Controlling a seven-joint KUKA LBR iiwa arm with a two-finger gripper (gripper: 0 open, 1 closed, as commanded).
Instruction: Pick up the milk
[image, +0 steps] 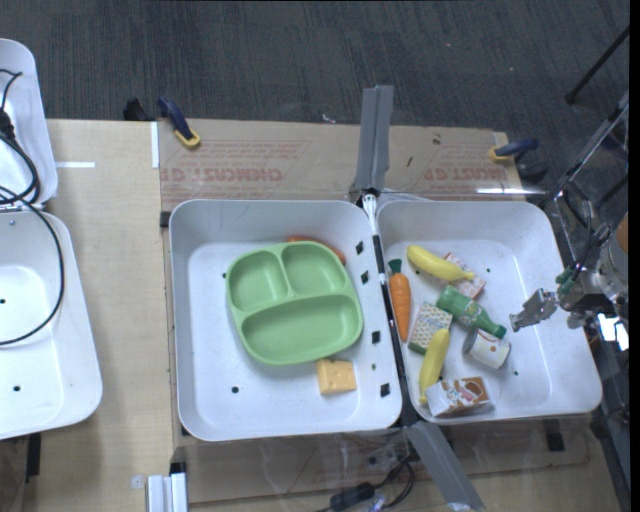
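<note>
Two white bins sat side by side mid-frame. Nearest the bottom edge, in the right bin, the milk carton lay on its side at the lower left corner, touching nothing but the tip of a banana just above it. Further up: a white cup, a green bottle, a carrot, a second banana. At the right edge the gripper hung, well apart from the milk, fingers spread, nothing between them. In the left bin, a green plate.

Glossy white plastic bins; matt green plastic plate; printed carton milk.
</note>
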